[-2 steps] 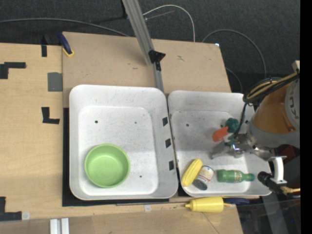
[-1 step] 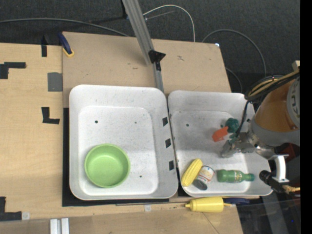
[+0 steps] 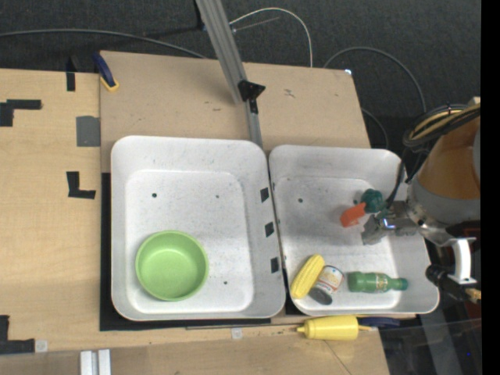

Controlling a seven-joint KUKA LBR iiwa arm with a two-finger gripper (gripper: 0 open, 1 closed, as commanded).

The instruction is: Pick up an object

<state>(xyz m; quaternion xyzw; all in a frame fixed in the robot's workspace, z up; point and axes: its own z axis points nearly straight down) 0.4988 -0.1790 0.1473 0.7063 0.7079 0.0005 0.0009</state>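
Fingers (image 3: 373,226) of the gripper hang low in the right bin (image 3: 328,161), but whether they are released or clenched cannot be told at this slant. An orange-and-teal toy (image 3: 361,209) lies just beside them, seemingly touching; no grasp on it is visible. A closure slightly off-centre could nudge the toy aside rather than trap it. Nearer the front wall lie a green bottle (image 3: 375,282), a small can (image 3: 328,280) and a corn cob (image 3: 307,276). A green bowl (image 3: 172,265) sits in the left bin (image 3: 187,151), and a yellow bottle (image 3: 330,328) lies on the bench.

Green bowl (image 3: 172,266) in left bin (image 3: 191,151); end effector (image 3: 373,226) over right bin (image 3: 328,160).
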